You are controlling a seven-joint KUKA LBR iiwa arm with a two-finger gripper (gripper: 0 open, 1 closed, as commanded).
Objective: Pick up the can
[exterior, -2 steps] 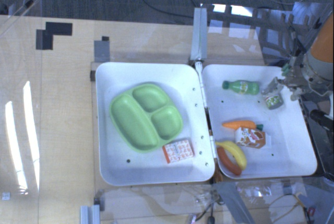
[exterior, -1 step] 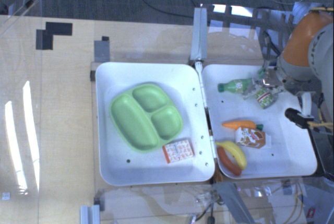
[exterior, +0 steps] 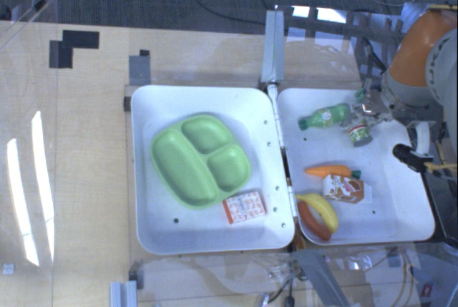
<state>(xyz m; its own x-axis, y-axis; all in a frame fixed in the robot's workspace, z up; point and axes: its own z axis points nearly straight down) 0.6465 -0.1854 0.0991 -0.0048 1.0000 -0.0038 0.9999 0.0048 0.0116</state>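
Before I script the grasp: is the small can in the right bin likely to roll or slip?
The can looks tilted rather than upright, so a nudge may roll it, perhaps toward the green bottle close beside it. Its smooth rounded wall could slip between fingers. Being small, it is probably light.

In the right bin (exterior: pixel 401 227), the can (exterior: pixel 360 134) lies hemmed in: a green bottle (exterior: pixel 325 117) is just beside it on the left and the gripper (exterior: pixel 371 109) crowds it from above right. Below it, open white floor separates it from the carrot (exterior: pixel 329 171) and juice carton (exterior: pixel 344 188). The bin's right half lies bare, apart from the arm (exterior: pixel 422 62) overhead.
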